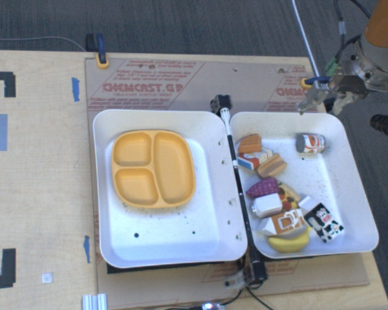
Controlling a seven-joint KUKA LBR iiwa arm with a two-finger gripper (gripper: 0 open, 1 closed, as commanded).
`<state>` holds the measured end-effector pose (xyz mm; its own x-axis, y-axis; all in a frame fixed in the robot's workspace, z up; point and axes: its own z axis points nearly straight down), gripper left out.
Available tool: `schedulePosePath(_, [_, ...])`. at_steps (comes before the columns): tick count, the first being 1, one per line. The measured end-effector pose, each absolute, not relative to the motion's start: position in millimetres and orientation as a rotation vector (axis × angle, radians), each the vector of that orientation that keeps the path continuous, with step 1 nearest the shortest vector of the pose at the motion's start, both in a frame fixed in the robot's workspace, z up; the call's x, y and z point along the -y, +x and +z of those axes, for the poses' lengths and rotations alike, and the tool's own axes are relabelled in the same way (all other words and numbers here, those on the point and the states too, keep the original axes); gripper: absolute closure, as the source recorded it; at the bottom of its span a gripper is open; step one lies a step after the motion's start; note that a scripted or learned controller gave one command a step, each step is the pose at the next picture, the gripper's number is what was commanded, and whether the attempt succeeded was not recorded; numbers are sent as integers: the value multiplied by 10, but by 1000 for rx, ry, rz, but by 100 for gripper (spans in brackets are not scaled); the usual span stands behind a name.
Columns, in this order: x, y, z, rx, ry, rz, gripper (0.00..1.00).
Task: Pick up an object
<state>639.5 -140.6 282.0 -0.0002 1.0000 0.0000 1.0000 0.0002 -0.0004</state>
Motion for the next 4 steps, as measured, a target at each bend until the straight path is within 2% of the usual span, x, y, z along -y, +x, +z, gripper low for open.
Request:
schedulePosePath(1, [1979,6661,1229,2220,-2222,2,0])
schedulePosePath(2, [1652,6181,906,2222,-2223,-1,0])
schedulePosePath(3, [1656,6189,1013,2224,-2226,-3,100])
schedulePosePath(4, [563,6265,2046,2224,-2220,-3,100])
